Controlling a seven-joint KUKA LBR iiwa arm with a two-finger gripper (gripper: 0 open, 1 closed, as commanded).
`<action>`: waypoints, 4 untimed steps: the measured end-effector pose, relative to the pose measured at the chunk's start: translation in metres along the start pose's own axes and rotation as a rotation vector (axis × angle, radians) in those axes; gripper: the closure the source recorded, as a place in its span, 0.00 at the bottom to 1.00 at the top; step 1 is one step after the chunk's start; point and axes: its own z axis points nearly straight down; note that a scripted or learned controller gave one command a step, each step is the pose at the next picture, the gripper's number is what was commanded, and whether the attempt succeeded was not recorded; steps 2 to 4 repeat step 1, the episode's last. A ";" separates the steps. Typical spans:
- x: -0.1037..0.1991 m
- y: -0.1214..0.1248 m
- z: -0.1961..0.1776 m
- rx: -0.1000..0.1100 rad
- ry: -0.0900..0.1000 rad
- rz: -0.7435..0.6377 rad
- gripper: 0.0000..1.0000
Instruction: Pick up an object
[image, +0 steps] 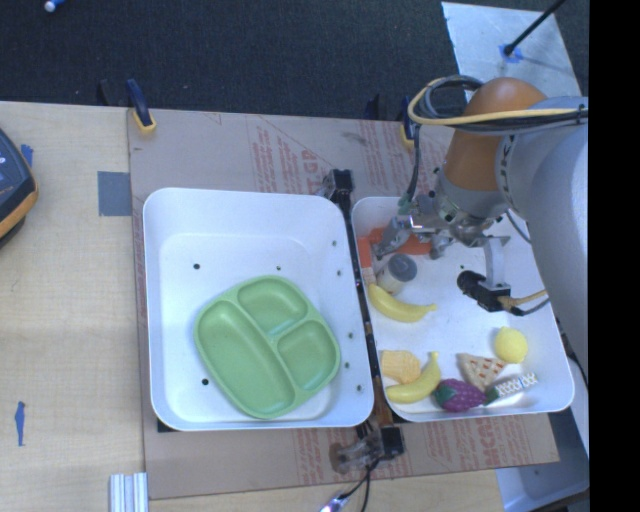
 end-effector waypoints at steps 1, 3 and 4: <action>0.000 0.000 0.000 0.000 0.000 0.000 0.00; 0.000 0.000 0.000 0.000 0.000 0.000 0.00; 0.000 0.000 0.000 0.000 0.000 0.000 0.00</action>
